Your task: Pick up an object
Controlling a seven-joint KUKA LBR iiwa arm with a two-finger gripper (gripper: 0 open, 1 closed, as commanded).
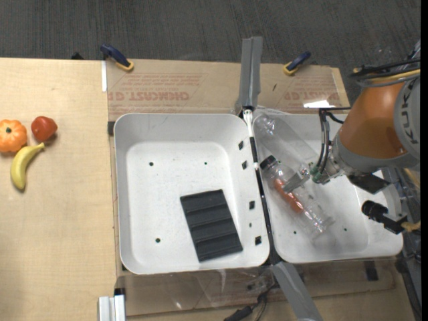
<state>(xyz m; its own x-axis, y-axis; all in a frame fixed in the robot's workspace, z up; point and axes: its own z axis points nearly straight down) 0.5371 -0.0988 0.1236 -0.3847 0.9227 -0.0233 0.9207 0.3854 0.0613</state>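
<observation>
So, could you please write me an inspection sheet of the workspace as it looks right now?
Surface: two white bins side by side, left bin and right bin, on brown cardboard.
Job's things: black ridged block lying flat in left bin; clear plastic bottle with red contents lying in right bin.
Clutter: banana, orange and red fruit on the wooden bench, at left.
Gripper: gripper low over the bottle; grasp not discernible.
Cables: dark cables along the wrist.
Surroundings: two clamps on the cardboard's far edge; dark floor.

Grey arm [391,122] w/ orange band, black letters on its casing, black cables by wrist.
</observation>
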